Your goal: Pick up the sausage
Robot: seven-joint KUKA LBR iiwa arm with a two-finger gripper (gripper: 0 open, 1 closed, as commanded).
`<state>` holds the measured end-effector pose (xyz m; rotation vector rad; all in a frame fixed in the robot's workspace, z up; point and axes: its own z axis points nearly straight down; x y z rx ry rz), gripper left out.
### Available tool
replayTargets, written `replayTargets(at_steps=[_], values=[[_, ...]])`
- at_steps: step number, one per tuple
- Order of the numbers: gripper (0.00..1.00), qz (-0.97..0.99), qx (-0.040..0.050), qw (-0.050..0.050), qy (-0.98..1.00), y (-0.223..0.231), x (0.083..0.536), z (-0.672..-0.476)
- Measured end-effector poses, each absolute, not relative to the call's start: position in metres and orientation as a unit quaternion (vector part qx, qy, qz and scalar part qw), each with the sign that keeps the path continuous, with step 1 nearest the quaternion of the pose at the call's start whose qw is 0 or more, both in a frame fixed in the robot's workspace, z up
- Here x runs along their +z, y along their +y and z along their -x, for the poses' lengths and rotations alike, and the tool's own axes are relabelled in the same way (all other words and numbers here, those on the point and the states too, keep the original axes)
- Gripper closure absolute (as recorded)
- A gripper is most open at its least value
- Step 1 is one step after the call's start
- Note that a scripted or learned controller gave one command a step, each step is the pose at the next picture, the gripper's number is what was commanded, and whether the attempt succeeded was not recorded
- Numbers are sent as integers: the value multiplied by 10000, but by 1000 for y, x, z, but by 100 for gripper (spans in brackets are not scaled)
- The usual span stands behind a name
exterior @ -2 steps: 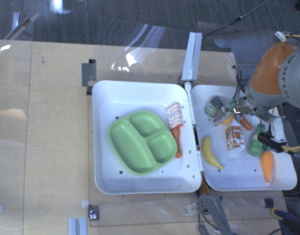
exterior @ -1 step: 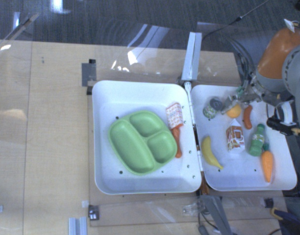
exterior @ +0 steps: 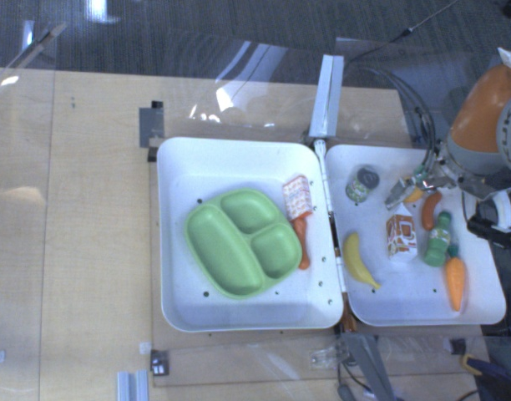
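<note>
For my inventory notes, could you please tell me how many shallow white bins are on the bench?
2: the left shallow white bin holds a green divided plate; the right shallow white bin holds a yellow banana.

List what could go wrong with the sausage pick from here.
1. The sausage lies close beside the green bottle, so the gripper may knock or catch the bottle instead.
2. The sausage sits near the right bin wall under the arm, and being small and rounded, it may slip out.
</note>
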<state>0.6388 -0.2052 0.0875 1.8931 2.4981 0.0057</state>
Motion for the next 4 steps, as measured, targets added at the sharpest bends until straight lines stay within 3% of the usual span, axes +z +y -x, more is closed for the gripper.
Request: replayTargets(at_steps=[1, 2, 3, 4], values=[[100, -6029, 43, 79, 7977, -204, 101, -642], [100, -7120, -42, -62, 7021, -205, 89, -667], [0, -7112, 25, 40, 7030, -203, 89, -671], [0, -6911, 34, 39, 7227, -164, 89, -597]])
